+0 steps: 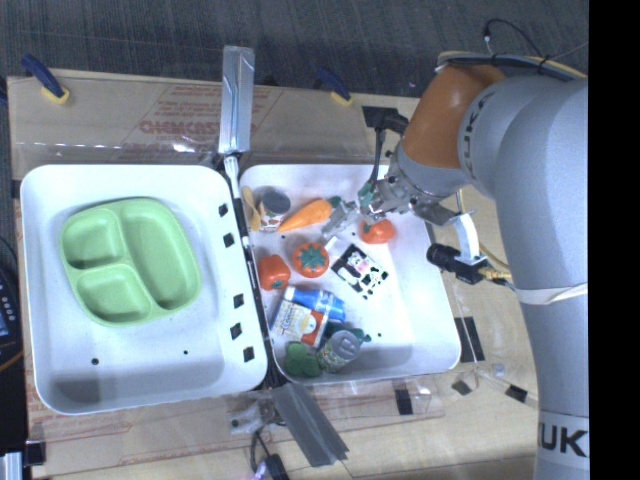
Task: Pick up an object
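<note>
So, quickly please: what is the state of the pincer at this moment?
Pincer: low in the right bin, beside the carrot. It cannot be told whether it is open, closed or holding anything.

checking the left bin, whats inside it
The left bin holds one green tray with three compartments, nothing in them. The tray covers the floor under it.

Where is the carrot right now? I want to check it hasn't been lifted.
The carrot lies in the right bin, near its far edge, just above the tomato, with the gripper at its right end.
</note>
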{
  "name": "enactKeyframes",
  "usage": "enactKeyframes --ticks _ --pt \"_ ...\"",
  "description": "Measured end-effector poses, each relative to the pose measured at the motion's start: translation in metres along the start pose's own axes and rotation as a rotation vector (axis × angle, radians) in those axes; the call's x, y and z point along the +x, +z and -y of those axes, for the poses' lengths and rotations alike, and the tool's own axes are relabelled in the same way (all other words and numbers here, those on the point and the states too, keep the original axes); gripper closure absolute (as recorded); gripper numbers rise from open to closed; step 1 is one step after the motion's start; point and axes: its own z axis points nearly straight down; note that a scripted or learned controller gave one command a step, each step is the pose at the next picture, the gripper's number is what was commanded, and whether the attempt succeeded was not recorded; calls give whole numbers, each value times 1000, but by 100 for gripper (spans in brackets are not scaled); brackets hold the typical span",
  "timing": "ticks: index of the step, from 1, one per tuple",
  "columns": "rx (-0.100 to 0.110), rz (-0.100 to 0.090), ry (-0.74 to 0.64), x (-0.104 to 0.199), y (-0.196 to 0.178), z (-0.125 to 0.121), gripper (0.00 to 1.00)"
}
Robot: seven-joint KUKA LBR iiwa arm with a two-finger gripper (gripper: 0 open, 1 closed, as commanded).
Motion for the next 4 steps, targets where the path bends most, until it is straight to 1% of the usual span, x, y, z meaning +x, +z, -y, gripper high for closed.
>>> enactKeyframes --ticks 1,2,3,4 --pt "-4 3 -219 13 32 -35 0" --pt "1 2 -420 54 33 -44 0" --pt "2 13 -419 48 19 -44 100" --pt "-5 3 -178 117 -76 -56 100"
